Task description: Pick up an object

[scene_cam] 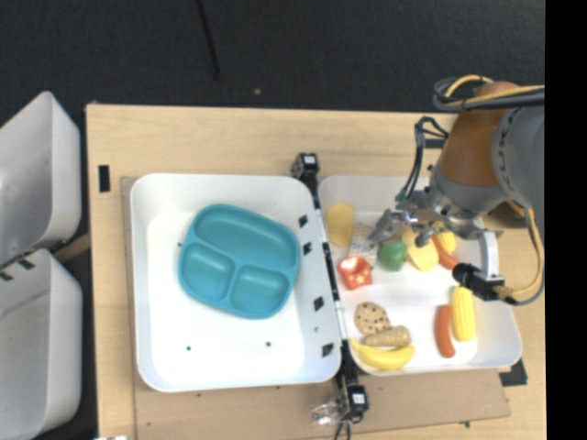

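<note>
My gripper hangs low over the middle of the right bin, its fingers spread apart. Just below its tips lies a green round fruit, with a yellow piece touching it on the right. A pale yellow cup-shaped piece stands to the gripper's left, and a red-and-white strawberry-like piece lies lower left. Nothing is between the fingers.
The right bin also holds a cookie, a banana, a corn cob, an orange-red sausage and a small orange piece. The left bin holds a teal divided plate.
</note>
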